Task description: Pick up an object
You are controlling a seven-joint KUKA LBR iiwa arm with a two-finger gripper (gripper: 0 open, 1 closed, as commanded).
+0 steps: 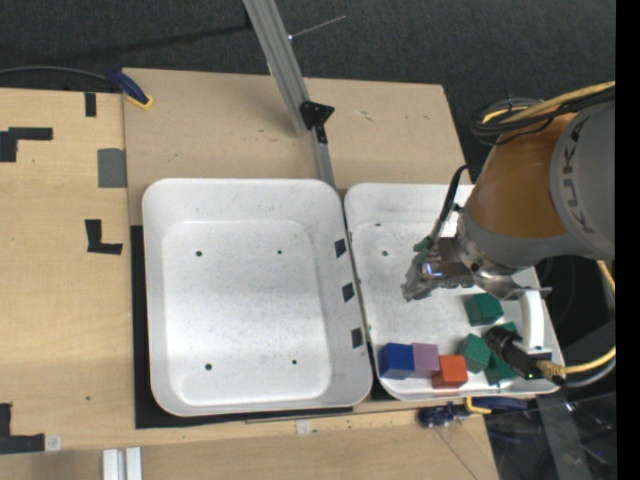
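The objects sit in the right bin (385, 213), gathered at its near end. A blue block (397, 358), a pale purple block (426, 356) and an orange block (452, 370) lie in a tight row, touching, along the near wall. Two dark green blocks lie to their right: one (484, 308) just beside the hand (420, 280), the other (477, 351) next to the orange block and partly hidden by black hardware. The metallic hand hangs above bare bin floor; whether it is clenched or released cannot be told. Both bins are smooth white plastic, faintly speckled, with rounded corners. The left bin (160, 268) rests on the cardboard-brown surface (200, 118).
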